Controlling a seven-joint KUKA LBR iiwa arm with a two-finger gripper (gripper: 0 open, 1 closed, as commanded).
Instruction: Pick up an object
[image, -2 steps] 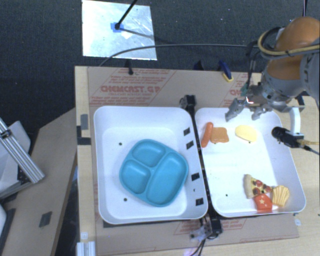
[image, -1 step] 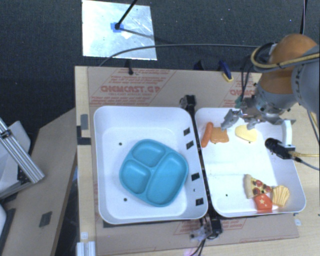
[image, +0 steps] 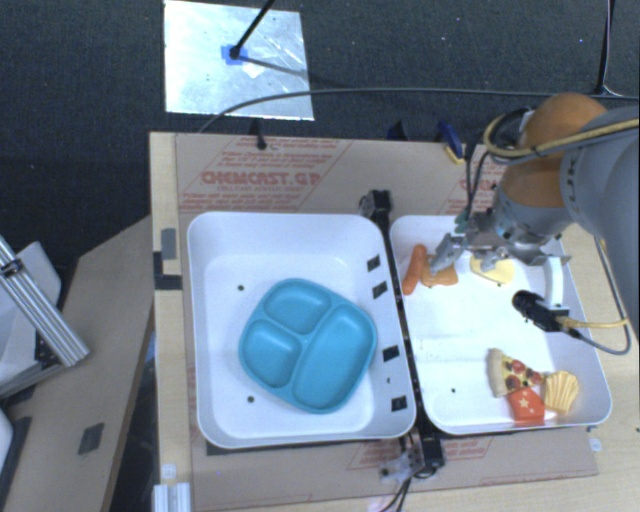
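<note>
Arm: grey, orange at the wrist, reaching in from the right over the far part of the right bin (image: 600, 400).
Tool: the tool (image: 447, 256) hangs low at the far left corner of the right bin, just beside the small toy foods there; how far it stands open cannot be told, and nothing can be seen held in it.
Nearest object: an orange carrot-like piece (image: 412, 270) lies along the bin's left wall, with a smaller orange piece (image: 443, 276) just right of it, touching or nearly so.
Other objects: a pale yellow piece (image: 495, 269) sits under the wrist; a pizza slice (image: 508, 372), a red piece (image: 527, 404) and a ridged yellow shell shape (image: 561, 389) cluster at the near right.
Left bin: the left bin (image: 215, 300) holds a blue divided plate (image: 308, 343).
Handling, judged: the carrot looks like light, stiff, smooth plastic, apt to roll or slip; best taken across its narrow middle, though the wall crowds one side.
Writing: the brown sheet (image: 270, 170) under the bins bears red print, seemingly "CHEMCAST GP"; the smaller lines are unreadable.
</note>
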